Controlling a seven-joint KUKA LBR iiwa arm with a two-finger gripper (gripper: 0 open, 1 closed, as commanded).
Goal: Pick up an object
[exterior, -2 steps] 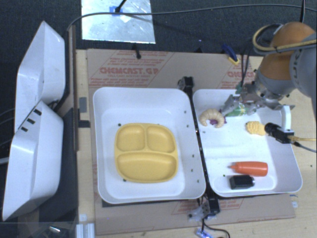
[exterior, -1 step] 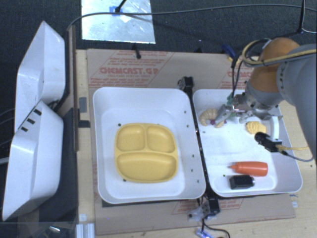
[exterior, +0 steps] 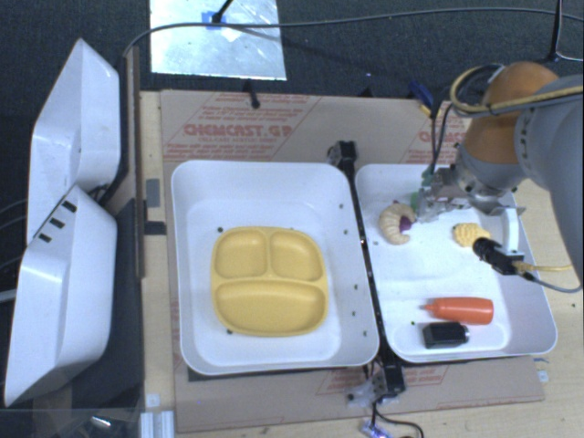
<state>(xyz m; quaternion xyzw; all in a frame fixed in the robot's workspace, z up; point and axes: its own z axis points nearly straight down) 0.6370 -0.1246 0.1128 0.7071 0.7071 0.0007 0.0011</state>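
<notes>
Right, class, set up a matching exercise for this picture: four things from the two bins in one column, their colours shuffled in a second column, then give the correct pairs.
Things:
1. divided tray in the left bin
2. bottle-shaped toy
3. small block near the right bin's front edge
4. corn cob

Colours:
A. black
B. bright yellow with kernels
C. orange-red
D. pale yellow

Pairs: 1-D, 2-C, 3-A, 4-B

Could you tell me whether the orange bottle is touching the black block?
Apart: the camera view shows a strip of white bin floor between the bottle and the block.
</notes>
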